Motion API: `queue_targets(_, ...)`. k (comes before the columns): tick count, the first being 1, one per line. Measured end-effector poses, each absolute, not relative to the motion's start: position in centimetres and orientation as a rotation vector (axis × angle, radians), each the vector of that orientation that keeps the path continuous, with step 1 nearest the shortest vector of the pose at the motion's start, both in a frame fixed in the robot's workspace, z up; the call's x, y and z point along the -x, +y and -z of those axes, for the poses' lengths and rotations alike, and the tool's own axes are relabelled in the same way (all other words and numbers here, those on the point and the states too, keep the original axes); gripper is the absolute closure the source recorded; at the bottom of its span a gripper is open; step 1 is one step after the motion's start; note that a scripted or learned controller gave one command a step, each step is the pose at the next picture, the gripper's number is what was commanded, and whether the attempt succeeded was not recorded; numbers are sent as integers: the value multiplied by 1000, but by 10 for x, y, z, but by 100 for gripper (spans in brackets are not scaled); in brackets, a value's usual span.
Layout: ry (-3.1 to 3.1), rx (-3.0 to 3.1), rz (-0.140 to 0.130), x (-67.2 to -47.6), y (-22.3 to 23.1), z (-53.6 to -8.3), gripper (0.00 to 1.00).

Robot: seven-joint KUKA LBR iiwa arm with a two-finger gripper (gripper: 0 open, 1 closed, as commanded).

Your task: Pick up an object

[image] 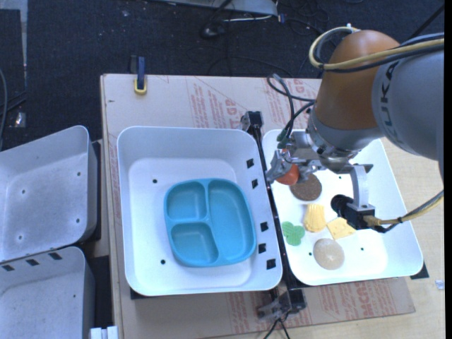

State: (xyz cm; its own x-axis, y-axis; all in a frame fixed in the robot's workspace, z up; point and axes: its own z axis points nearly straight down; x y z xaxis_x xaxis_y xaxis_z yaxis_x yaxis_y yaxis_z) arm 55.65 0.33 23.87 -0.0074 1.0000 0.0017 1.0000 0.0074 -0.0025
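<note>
camera view: arm [367,97] overhangs right bin [395,256], blue tray [210,222] in left bin [141,182].

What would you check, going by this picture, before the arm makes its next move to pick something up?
1. Things to pick lie in the right bin: ok. A brown disc, a red piece, yellow pieces, a green piece and a beige egg shape are there.
2. Gripper is over those things: ok, it hangs at the bin's upper left, near the red piece.
3. Jaws open or shut: cannot tell, the wrist hides them.
4. Anything held already: cannot tell.
5. Things lie apart enough to take one alone: not ok, the red piece and brown disc touch, and the yellow pieces crowd together.
6. Blue tray in the left bin is out of the way: ok.
</note>
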Motion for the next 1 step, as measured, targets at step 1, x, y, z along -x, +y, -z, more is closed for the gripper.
queue_targets(1,-2229,2210,0,-540,58,-246,100)
